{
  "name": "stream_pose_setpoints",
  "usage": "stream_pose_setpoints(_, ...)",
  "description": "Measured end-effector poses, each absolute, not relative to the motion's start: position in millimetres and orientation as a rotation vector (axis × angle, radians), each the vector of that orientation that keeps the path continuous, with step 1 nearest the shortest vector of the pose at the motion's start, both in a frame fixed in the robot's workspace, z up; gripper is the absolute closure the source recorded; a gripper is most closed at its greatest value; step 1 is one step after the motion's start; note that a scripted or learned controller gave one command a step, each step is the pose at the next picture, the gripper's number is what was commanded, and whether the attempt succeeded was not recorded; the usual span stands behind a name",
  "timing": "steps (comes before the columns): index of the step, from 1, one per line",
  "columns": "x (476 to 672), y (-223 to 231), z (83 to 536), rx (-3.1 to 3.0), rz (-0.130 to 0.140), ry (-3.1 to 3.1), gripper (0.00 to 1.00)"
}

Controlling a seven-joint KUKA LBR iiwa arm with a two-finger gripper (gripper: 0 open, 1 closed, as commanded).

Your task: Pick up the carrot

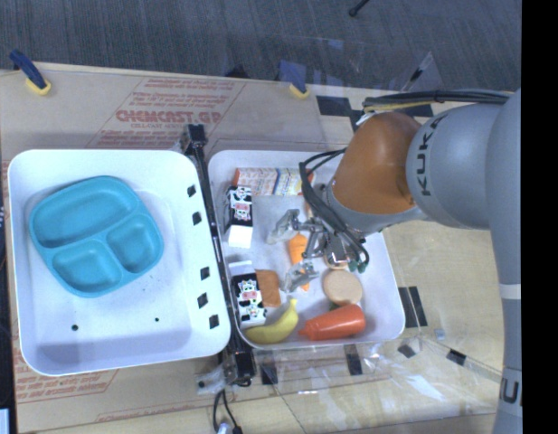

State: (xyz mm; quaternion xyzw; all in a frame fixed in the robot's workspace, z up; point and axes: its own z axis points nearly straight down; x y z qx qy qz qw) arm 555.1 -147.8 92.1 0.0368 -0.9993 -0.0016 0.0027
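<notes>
The carrot, a tapered orange-red piece, lies flat along the front wall of the right bin, just right of a banana. My gripper hangs over the middle of that bin, behind and to the left of the carrot and well apart from it. Its metal fingers stand spread, open, with a small orange item showing between them; whether they touch it is unclear. The arm's orange band and grey wrist cover the bin's back right part.
A round tan bun sits directly behind the carrot. A brown roll and two cow-print cartons line the bin's left side; a striped box lies at the back. The left bin holds a blue divided plate.
</notes>
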Motion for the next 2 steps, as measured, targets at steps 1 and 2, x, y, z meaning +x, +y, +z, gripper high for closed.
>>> stream_pose_setpoints(1,558.6,-146,106,0.128,-0.001,-3.141,1.00)
stream_pose_setpoints(2,577.7,-104,130,-0.502,-0.002,-3.103,1.00)
